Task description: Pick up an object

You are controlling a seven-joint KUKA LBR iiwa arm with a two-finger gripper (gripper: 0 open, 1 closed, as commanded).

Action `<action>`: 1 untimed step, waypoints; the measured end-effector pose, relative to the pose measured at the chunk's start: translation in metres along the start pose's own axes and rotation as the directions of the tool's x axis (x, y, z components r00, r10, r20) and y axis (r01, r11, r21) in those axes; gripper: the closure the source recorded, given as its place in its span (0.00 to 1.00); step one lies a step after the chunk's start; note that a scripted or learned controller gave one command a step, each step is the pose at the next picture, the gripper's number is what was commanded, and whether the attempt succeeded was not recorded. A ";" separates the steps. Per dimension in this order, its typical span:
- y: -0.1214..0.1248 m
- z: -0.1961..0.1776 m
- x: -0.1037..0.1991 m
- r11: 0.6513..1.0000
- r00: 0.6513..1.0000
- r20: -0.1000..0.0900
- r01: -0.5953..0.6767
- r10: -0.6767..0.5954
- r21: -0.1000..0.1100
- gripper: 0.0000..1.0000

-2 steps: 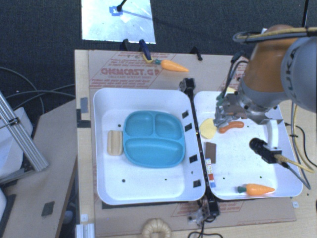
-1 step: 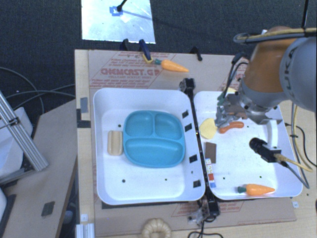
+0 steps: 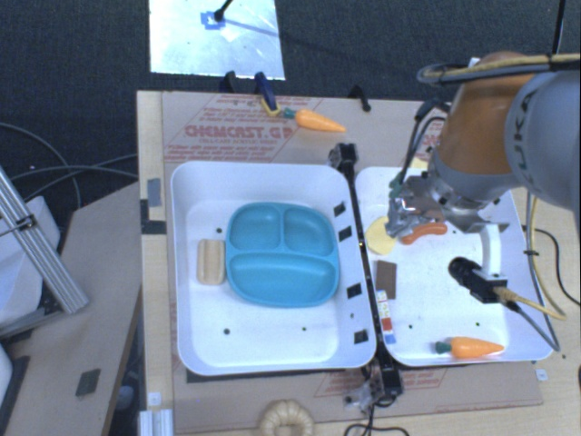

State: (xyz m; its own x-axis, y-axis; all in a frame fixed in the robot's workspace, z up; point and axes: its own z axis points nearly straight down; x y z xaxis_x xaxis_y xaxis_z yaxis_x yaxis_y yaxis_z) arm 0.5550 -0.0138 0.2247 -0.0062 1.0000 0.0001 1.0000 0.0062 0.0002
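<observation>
My gripper hangs low over the upper left part of the right bin. A small orange-red sausage-shaped piece lies just to its right, touching or nearly touching it. A pale yellow disc lies below and left of the gripper, partly under it. A brown block rests further toward the front, by the bin's left wall. A toy carrot lies at the front edge of the right bin.
The left bin holds a blue divided plate and a tan block to its left. Another toy carrot lies on the cardboard behind the bins. The grey arm covers the back of the right bin.
</observation>
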 end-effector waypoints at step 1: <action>0.008 0.000 -0.007 1.000 1.000 0.000 -0.005 0.005 -0.002 1.00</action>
State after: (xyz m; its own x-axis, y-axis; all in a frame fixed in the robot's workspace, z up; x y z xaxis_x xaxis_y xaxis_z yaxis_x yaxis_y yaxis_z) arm 0.5630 -0.0205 0.2250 -0.0015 1.0000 0.0001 1.0000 0.0015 0.0023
